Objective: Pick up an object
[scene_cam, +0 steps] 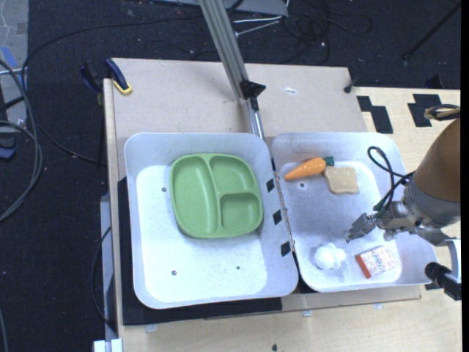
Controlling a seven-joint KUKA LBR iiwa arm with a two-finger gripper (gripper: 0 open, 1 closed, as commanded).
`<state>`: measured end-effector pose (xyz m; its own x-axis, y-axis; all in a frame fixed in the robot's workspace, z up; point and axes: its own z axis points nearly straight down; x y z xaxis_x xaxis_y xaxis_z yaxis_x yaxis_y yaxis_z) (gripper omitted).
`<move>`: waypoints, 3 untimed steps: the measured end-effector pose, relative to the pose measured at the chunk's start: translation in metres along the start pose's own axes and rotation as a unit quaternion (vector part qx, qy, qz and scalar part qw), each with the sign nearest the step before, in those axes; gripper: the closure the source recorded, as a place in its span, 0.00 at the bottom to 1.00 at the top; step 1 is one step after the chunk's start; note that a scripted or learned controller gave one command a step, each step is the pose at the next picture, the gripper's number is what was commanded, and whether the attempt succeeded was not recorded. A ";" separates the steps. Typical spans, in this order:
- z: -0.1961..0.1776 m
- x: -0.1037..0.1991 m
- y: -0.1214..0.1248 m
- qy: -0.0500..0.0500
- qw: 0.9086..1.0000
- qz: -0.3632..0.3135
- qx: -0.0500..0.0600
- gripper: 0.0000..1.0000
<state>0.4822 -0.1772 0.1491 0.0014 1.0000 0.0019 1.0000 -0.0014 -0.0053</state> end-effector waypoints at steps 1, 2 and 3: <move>0.054 0.001 -0.001 0.000 1.000 0.000 0.000 0.00; 0.041 0.000 0.000 -0.001 1.000 0.000 -0.002 1.00; -0.001 0.001 -0.001 -0.002 1.000 -0.002 -0.005 1.00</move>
